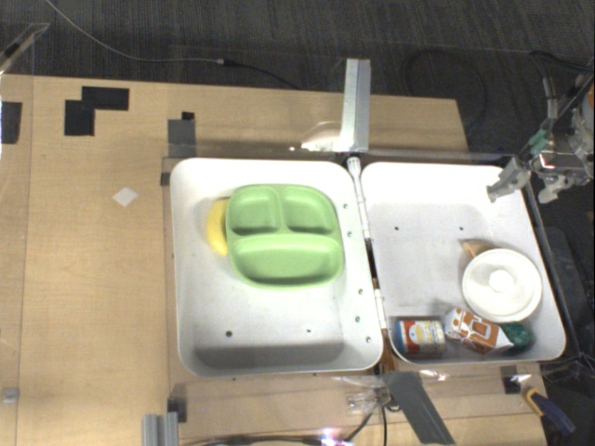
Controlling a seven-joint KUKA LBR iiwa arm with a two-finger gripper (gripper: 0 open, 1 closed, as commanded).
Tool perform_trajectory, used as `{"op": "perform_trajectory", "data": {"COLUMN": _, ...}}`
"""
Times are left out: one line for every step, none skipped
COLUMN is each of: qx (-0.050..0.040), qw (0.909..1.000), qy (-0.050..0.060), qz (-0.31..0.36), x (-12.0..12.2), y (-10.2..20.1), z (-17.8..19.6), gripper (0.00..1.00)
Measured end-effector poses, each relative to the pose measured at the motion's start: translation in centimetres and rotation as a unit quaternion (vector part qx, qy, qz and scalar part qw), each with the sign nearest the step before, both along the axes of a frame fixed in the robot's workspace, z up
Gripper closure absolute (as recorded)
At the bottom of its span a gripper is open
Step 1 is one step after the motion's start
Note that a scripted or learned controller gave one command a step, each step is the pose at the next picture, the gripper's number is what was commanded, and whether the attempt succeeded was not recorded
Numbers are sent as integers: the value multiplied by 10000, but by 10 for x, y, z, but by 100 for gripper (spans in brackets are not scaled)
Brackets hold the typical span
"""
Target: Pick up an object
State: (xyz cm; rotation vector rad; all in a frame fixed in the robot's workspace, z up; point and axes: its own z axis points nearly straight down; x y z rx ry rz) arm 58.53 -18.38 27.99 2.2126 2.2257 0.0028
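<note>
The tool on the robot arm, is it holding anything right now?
No. The tool sits at the far right corner of the right bin, with nothing between its tips. The white bowl and can lie untouched nearer the front.

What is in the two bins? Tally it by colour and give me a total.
Green: 1, the tray
Yellow: 1, the item tucked under the tray's left edge
White: 1, the round lid
Multicoloured: 2, the can and the bottle
Total: 5

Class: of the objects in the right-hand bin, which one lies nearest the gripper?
The round white lid. It lies closer to the gripper than the can and the brown bottle at the bin's front edge.
</note>
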Motion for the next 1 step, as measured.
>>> {"op": "perform_trajectory", "data": {"qx": 1, "qw": 9994, "qy": 5, "qz": -340, "x": 32, "y": -16, "z": -111, "gripper": 0}}
